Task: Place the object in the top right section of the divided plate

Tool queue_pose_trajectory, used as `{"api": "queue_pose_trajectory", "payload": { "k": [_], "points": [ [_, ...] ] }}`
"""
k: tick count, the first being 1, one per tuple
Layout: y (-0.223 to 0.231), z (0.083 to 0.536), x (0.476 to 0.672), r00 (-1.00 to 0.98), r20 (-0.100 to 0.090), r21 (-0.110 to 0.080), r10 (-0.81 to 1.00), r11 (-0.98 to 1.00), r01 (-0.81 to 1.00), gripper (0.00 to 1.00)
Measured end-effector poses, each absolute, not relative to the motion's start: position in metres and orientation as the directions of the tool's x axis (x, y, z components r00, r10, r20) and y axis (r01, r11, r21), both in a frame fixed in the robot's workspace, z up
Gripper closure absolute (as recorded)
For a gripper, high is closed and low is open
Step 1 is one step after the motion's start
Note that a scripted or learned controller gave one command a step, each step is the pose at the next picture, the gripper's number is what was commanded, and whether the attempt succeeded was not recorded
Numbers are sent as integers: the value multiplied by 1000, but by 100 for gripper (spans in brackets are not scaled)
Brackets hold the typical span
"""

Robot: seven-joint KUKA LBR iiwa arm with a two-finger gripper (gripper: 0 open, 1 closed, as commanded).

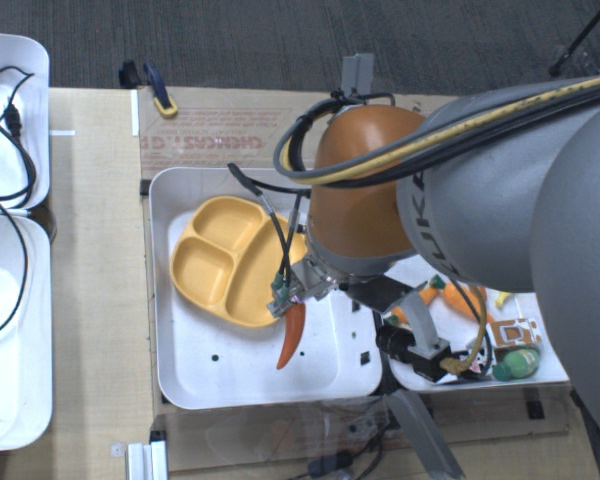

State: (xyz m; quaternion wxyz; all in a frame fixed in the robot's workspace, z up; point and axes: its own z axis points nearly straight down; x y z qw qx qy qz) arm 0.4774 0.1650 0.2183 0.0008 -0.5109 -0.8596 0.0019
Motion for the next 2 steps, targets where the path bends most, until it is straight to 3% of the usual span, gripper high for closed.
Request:
{"api": "queue_pose_trajectory", "payload": {
  "k": [1,2],
  "points": [
    [164,226,478,-477,-2,-7,879,477,879,100],
    [138,250,505,-388,-2,-4,921,388,921,100]
  ]
}}
